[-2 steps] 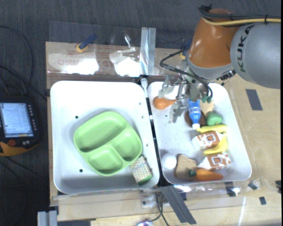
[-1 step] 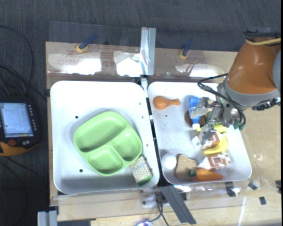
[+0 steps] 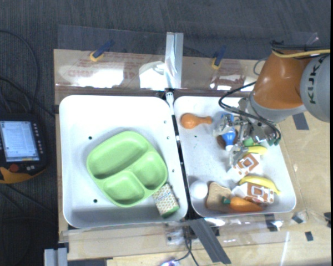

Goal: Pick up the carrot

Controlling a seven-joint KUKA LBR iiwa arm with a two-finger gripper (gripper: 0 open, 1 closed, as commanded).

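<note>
The carrot (image 3: 246,204) is orange with a green tip and lies along the front wall of the right bin (image 3: 202,154), half under a white and red carton (image 3: 257,193). My gripper (image 3: 236,135) hangs over the back middle of that bin, well behind the carrot, with cables around it. The arm's orange band (image 3: 277,82) sits above the bin's back right corner. Beneath the gripper lie a small blue item (image 3: 228,137) and a yellow banana (image 3: 256,149).
In the right bin are an orange pear-shaped toy (image 3: 191,121), a second carton (image 3: 247,163), another banana (image 3: 262,182), a bread slice (image 3: 216,195) and a white egg (image 3: 198,190). The left bin (image 3: 77,121) holds a green divided plate (image 3: 127,168) and a patterned box (image 3: 166,200).
</note>
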